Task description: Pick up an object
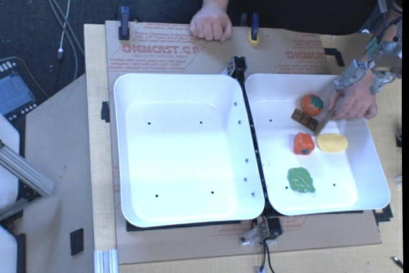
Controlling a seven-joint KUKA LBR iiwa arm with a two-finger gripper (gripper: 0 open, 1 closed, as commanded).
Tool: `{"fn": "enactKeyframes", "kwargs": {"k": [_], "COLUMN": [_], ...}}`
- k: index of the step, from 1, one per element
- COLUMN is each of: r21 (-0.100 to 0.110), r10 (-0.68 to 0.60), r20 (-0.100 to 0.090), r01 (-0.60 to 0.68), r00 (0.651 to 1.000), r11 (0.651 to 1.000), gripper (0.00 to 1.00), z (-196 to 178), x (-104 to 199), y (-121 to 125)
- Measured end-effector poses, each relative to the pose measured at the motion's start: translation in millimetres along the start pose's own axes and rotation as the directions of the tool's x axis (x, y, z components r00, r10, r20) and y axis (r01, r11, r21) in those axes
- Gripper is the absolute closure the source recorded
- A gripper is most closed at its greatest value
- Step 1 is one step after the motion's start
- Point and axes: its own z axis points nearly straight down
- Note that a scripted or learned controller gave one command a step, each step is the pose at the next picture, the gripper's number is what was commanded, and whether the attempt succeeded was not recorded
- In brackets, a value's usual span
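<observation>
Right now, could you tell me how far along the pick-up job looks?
Nothing looks picked yet. The tomato, brown block, orange pepper, yellow piece and green piece all lie in the right bin. In hand: the gripper sits above that bin's far right corner, where a person's hand reaches in near the tomato. Left: descending, grasping and lifting one object.

Two bins were set side by side on the tabletop, the left bin and the right bin touching along their inner rims. Five things were gathered in the right bin: a tomato farthest back, a block just before it, a pepper nearer still with a lemon just to its right, and a leafy piece nearest the front. A hand (a person's) was placed over the right bin's far right side, beside the tomato. Another hand was rested on the tabletop behind the left bin.
</observation>
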Motion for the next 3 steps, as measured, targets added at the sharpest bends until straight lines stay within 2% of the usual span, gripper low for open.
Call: {"fn": "enactKeyframes", "kwargs": {"k": [1,2,3], "r21": [0.011,0.003,0.001], "r10": [0.003,-0.006,0.005], "r20": [-0.003,0.000,0.001], "r01": [-0.003,0.006,-0.005], "r00": [1.000,1.000,1.000], "r11": [1.000,1.000,1.000], "gripper": [0.00,0.00,0.00], "z": [170.8,198.9,196.9], "x": [-8.7,54.9,10.1], "y": [-51.9,-3.4,-54.9]}}
